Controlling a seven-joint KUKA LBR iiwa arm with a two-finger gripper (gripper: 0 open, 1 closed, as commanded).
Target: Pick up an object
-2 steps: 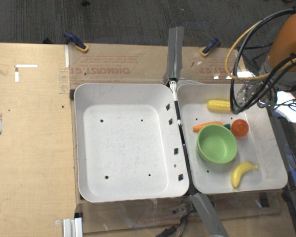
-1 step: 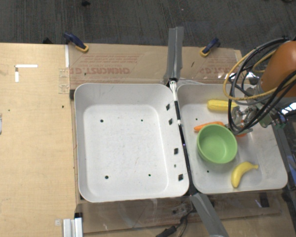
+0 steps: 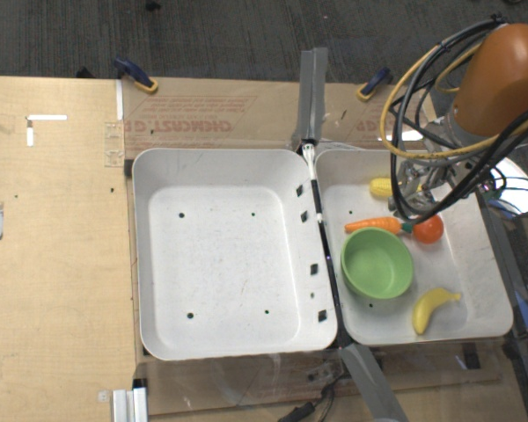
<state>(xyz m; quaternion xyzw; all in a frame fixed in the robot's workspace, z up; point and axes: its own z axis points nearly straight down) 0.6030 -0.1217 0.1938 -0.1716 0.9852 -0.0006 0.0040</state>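
The right bin [image 3: 484, 315] holds a green bowl [image 3: 377, 264], an orange carrot [image 3: 373, 225], a red-orange round fruit [image 3: 429, 229], a yellow banana [image 3: 433, 309] and a small yellow piece [image 3: 381, 187] near the back. My gripper [image 3: 414, 202] hangs low over the back of this bin, between the yellow piece and the round fruit, just above the carrot's thick end. Cables and the wrist hide its fingers. I see nothing clearly held.
The left bin [image 3: 150, 236] lies beside the right one, with a grey divider bar [image 3: 312, 95] rising between them at the back. Clamps [image 3: 136, 74] hold the cardboard backing. Loops of black and yellow cable [image 3: 422, 104] hang around the arm.
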